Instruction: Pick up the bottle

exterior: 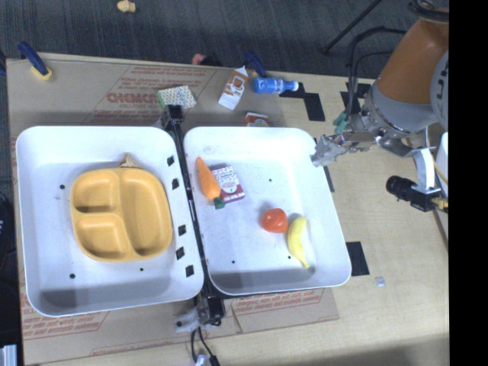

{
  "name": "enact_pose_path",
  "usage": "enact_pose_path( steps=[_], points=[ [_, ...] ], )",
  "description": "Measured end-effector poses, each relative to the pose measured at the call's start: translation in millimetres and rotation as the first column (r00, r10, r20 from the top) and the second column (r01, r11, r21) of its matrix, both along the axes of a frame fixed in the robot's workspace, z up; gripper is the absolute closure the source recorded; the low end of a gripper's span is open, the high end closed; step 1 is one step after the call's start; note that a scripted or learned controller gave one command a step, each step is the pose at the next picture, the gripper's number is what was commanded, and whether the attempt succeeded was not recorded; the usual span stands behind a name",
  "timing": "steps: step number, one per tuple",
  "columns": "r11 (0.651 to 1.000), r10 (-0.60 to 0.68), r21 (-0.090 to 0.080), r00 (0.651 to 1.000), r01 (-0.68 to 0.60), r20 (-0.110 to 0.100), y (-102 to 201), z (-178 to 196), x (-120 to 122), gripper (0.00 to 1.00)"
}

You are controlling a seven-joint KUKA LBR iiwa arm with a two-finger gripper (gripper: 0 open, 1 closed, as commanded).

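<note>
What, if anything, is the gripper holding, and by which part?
Nothing is seen held. The gripper hangs over the right bin's upper right rim, apart from the bottle, which lies on the bench behind the bins.

Two white bins (46, 280), smooth matt plastic. Divided yellow tray (120, 213), smooth plastic with slight sheen. Blue bottle (272, 86), glossy plastic. Printed brown cardboard sheet (137, 94) over a pale, matt wood-look worktop (396, 296). Tomato (274, 219) and banana (296, 239), glossy plastic.

The grey arm reaches in from the right, orange band above the wrist, its hand (326, 149) held low.
</note>
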State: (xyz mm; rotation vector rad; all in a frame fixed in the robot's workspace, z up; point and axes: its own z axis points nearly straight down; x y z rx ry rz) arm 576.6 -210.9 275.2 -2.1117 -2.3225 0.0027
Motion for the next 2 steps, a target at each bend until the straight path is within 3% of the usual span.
enact_pose_path(
  steps=[1,2],
  points=[
    [0.941,-0.338,-0.001,0.941,0.338,-0.002,-0.5,33.3,-100.7,1.00],
    [0.513,-0.859,-0.003,0.513,0.859,-0.004,11.4,8.2,-100.5,1.00]
  ],
)
